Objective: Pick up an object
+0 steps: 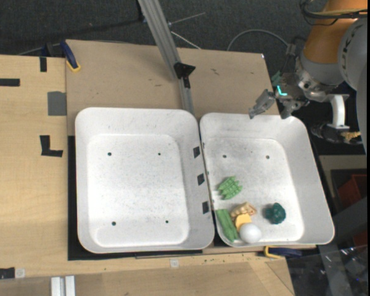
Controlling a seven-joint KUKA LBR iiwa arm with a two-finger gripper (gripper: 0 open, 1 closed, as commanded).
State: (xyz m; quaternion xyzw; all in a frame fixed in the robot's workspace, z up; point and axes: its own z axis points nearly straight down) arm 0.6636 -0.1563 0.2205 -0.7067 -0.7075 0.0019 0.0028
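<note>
While the tool (272, 107) hangs parted and unladen over the right bin (296, 134), ridged green toy (229, 187), dark teal lump (274, 213), white ball (250, 232).

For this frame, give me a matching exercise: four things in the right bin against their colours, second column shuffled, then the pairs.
Things:
1. ridged block
2. ball
3. round lump
4. small figure

Colours:
A. white
B. tan
C. light green
D. dark teal

Pairs: 1-C, 2-A, 3-D, 4-B
</note>
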